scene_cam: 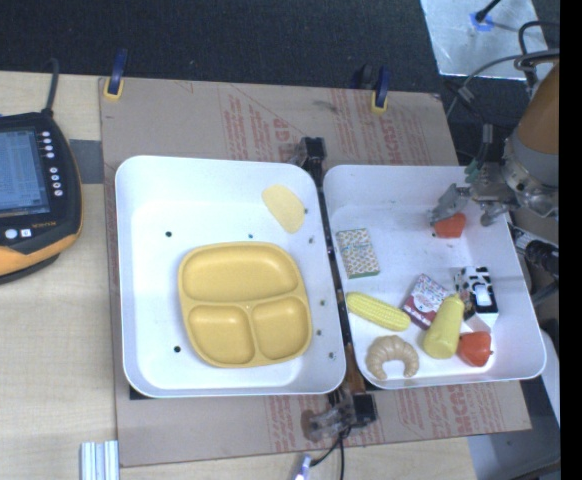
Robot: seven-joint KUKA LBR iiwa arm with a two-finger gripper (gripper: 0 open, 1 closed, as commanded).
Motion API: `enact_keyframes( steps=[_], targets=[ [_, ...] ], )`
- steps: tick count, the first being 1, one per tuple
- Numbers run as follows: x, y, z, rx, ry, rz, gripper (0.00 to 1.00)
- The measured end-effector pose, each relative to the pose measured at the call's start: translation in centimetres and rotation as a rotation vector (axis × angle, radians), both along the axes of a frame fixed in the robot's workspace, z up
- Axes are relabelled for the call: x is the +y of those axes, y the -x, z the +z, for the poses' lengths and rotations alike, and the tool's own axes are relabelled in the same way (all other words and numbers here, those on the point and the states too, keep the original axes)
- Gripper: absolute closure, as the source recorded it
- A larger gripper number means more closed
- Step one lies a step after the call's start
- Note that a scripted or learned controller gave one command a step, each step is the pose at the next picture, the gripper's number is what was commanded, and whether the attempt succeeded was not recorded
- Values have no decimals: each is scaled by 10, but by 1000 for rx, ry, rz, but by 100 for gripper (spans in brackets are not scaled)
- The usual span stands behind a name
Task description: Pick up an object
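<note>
Two bins | tool [468, 206] over right bin [391, 193] | touching orange block [450, 226]

Two bins [136, 268], one tray [243, 303], seven small items [376, 310].

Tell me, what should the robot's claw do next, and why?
Probably lift a little and check its catch. The gripper sits low in the right bin, right at a small orange piece. Whether it holds the piece is unclear, so a small rise would tell.
</note>
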State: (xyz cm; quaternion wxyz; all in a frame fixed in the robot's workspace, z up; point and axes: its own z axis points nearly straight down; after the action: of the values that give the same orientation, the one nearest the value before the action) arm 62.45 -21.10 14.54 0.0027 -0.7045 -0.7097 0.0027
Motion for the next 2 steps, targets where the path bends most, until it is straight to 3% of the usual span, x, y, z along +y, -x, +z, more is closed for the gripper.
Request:
enact_keyframes(
  steps=[1,2],
  targets=[
    [0,-31,-54,-4,1,0,0],
    [-1,-32,-42,-5,2,3,100]
  ],
)
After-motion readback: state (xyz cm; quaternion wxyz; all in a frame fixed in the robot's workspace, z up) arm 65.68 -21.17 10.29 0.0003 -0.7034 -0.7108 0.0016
